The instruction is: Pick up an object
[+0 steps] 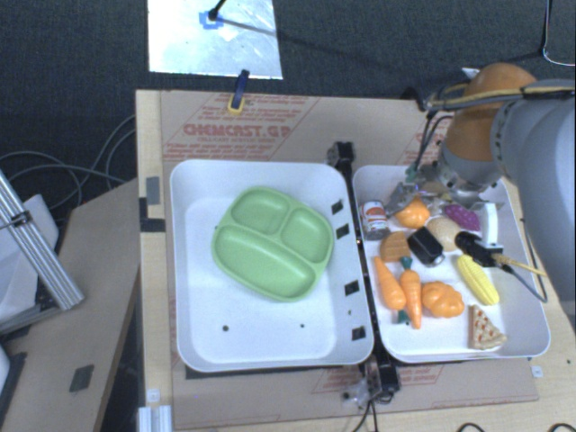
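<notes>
Grey arm links with an orange band are seen reaching in from the right of the frame, and the gripper (407,190) is set low over the upper left part of the right bin (520,311). Whether it is spread or pressed together cannot be told from this slant, and no item can be seen to be held in it.

Just below the gripper, touching it or nearly so, a round orange toy (413,213) is found; it is judged to be the likeliest target. A small can (373,215) stands just to its left against the bin wall, a tan piece (393,245) lies just below, and a pale rounded piece (444,230) and a purple piece (463,215) lie to its right.

Because the orange toy is crowded on every side, a straight descent centred on it is called for, so that the can is not knocked or caught along with it. A slow closure and a vertical lift are advised, since a round toy may well squirt out sideways.

Lower in the same bin, two carrots (400,288), an orange fruit (442,300), a corn cob (478,280) and a wedge (484,329) are spread a little more loosely. The left bin (209,331) is occupied by a green divided plate (272,241).
</notes>
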You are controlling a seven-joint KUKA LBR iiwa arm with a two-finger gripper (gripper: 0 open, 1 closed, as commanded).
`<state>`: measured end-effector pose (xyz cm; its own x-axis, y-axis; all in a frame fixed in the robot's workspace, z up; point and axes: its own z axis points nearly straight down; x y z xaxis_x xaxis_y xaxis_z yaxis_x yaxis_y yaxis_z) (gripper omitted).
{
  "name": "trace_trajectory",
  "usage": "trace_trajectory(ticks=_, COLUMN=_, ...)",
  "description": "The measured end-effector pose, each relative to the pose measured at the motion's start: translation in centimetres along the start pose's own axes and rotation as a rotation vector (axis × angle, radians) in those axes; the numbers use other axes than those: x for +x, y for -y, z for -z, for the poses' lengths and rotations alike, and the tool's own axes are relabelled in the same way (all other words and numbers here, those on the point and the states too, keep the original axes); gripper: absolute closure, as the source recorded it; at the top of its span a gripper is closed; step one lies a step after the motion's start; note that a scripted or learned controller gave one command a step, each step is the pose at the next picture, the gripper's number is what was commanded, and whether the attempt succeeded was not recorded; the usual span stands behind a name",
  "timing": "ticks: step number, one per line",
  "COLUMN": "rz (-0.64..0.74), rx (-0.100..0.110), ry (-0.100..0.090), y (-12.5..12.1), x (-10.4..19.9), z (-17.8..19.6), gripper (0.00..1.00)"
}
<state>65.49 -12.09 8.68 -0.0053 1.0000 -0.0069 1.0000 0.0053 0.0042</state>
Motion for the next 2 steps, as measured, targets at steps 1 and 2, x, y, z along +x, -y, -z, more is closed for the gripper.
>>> trace_trajectory(ticks=1, rz=0.001, rx=-0.003, ry=-0.001, y=-0.1, x=0.0, z=1.1, gripper=1.0)
trace_trajectory(ticks=2, rz=0.0, rx=0.0, ry=-0.007, y=-0.6, x=0.1, z=7.4, gripper=1.0)
